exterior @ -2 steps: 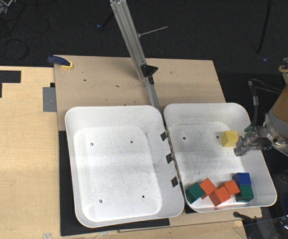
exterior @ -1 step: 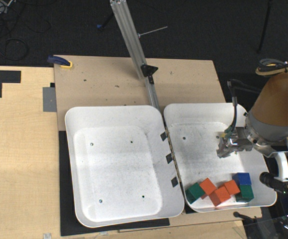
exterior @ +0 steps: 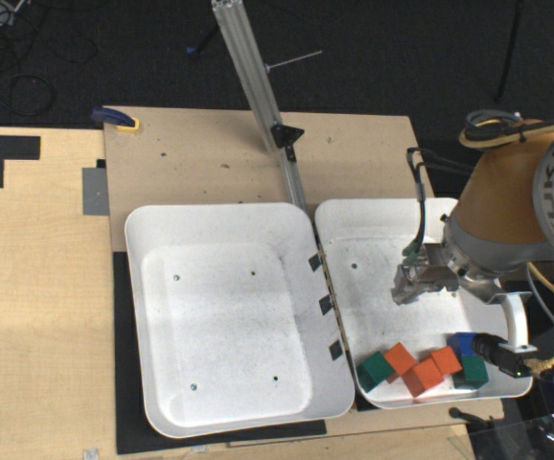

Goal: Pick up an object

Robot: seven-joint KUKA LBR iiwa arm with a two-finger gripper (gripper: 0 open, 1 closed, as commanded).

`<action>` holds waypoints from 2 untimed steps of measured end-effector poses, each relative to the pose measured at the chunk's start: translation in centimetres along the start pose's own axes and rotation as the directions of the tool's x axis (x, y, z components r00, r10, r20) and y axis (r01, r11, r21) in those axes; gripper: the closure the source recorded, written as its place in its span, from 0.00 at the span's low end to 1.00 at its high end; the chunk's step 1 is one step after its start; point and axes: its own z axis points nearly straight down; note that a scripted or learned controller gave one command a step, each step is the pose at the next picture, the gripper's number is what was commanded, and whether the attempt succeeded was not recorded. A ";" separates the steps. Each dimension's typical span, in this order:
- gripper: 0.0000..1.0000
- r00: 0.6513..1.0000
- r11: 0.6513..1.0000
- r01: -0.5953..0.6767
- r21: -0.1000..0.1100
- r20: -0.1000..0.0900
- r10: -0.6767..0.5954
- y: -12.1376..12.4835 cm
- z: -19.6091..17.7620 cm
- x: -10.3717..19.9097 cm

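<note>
Gripper (exterior: 409, 288) hangs above right bin (exterior: 373, 247) floor, up-view of block cluster (exterior: 421, 367) at bin's near wall; grip state: cannot tell. Likely pre-descent positioning.

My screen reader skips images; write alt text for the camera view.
A grey robot arm's claw hangs over the right bin, above orange, green and blue blocks clustered at its near edge. The left bin sits alongside.

blocks (exterior: 421, 367) along near edge of right bin (exterior: 354, 220), beside left bin (exterior: 152, 220)
</note>
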 end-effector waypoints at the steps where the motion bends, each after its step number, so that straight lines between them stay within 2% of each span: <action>1: 1.00 1.000 1.000 0.000 0.000 0.001 0.000 0.6 -0.3 5.6; 2: 1.00 1.000 1.000 -0.001 0.002 0.001 0.001 -0.1 0.3 10.8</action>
